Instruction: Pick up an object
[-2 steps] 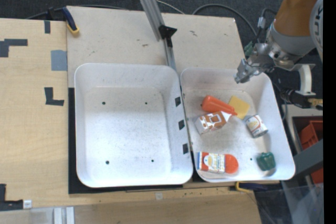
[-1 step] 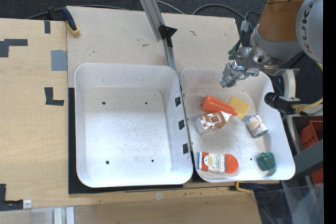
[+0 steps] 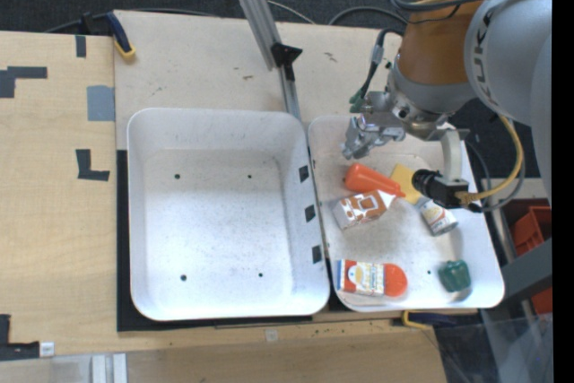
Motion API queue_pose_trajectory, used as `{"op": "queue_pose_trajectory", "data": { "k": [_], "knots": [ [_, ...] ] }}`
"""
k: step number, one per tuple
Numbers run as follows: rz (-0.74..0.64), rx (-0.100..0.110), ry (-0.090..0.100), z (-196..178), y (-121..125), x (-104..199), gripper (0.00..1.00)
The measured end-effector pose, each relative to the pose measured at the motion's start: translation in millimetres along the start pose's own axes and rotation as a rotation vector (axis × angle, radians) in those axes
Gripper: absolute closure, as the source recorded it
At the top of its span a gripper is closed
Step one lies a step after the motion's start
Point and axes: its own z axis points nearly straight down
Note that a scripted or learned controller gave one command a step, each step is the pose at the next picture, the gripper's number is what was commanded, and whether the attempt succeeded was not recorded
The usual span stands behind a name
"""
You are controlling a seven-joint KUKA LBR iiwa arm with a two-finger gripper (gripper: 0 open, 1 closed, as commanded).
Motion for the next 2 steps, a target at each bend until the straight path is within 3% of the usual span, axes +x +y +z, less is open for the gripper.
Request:
{"op": "queue_pose_trajectory", "data": {
  "k": [2],
  "knots": [
    [0.000, 0.001, -0.001, 2, -33, 96, 1.00]
  ]
}}
